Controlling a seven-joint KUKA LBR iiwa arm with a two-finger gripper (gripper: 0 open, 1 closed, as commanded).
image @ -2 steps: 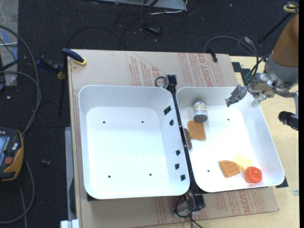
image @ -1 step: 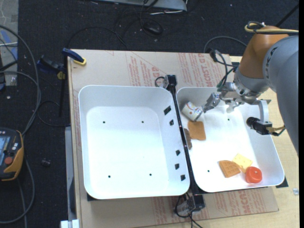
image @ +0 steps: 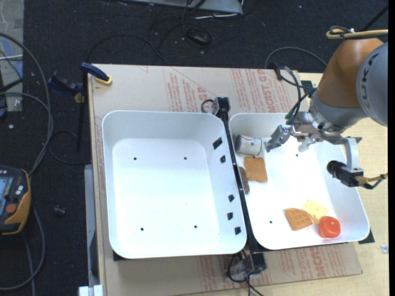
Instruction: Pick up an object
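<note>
Claw point(image: 276, 137) just right of white cup point(image: 249, 145), toast point(image: 255, 169) below; grip state unclear

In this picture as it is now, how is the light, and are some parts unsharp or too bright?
In the camera view the light is even and soft; the two white bins are very bright, with almost no surface detail; the gripper looks slightly blurred; the small objects in the right bin, such as the red piece and the brown slice, are soft-edged but recognizable; the dark floor is dim.

Bright, even overhead light washes out the white bins point(image: 166, 128), shadows stay soft, and detail is slightly blurry.
</note>
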